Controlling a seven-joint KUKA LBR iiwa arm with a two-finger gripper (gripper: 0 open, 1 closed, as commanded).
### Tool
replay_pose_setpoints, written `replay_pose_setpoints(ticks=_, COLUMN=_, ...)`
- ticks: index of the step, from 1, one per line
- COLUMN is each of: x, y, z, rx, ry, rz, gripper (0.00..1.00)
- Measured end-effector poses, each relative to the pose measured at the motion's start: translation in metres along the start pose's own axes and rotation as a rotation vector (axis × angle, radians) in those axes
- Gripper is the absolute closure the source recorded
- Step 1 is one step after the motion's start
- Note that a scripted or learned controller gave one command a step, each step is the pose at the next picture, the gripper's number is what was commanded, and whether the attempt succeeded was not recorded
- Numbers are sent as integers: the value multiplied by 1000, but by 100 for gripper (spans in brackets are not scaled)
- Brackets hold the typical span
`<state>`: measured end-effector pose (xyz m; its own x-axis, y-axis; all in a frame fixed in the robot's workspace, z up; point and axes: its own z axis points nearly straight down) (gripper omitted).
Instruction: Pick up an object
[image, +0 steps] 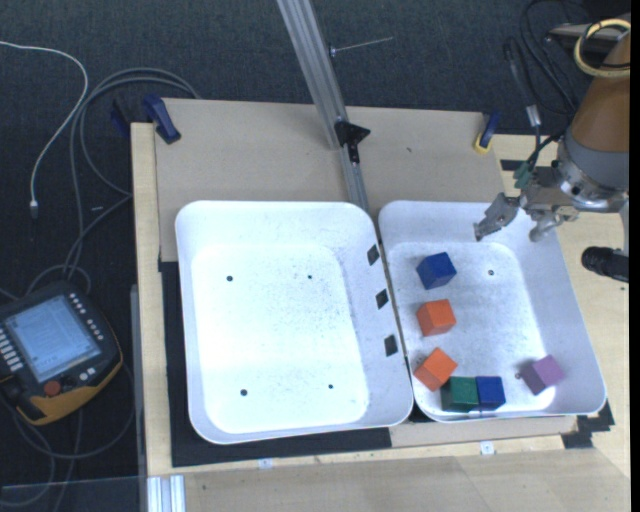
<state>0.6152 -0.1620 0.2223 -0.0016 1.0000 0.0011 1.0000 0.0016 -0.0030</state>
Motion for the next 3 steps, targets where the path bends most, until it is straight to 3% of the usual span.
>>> replay_pose_setpoints(ticks=1, x=52, y=-15, z=128, rx=8, ry=3, rz=-2, gripper=0)
replay_pose_setpoints(ticks=2, x=50, y=-12, z=111, rx=-5, ry=1, rz=1, gripper=100)
replay_pose_setpoints(ticks=3, x=50, y=-12, z=112, rx=-4, ry=1, rz=1, gripper=0)
